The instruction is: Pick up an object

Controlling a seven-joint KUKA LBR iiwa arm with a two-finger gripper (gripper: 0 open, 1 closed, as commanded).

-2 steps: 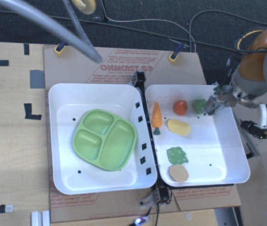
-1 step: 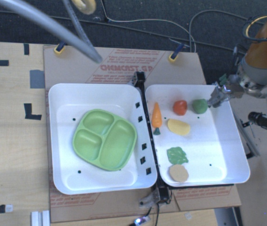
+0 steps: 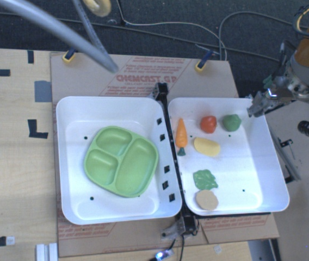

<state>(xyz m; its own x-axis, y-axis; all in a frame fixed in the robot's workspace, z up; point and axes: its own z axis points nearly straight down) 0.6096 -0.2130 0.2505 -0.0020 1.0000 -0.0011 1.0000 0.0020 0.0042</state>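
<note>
The right bin (image 3: 263,162) holds several toy foods: an orange carrot (image 3: 181,132) by its left wall, a red tomato (image 3: 208,124), a round green piece (image 3: 231,122), a yellow piece (image 3: 206,146), a green leafy piece (image 3: 204,179) and a tan round piece (image 3: 206,200). My gripper (image 3: 257,107) hangs at the bin's upper right edge, just right of the round green piece and apart from it. Nothing shows between its fingers.
The left bin (image 3: 70,145) bears a green divided plate (image 3: 122,160). A black divider with clips runs between the bins (image 3: 168,145). Cables cross the dark back area (image 3: 214,34). Grey tubing slants across the top left (image 3: 45,15).
</note>
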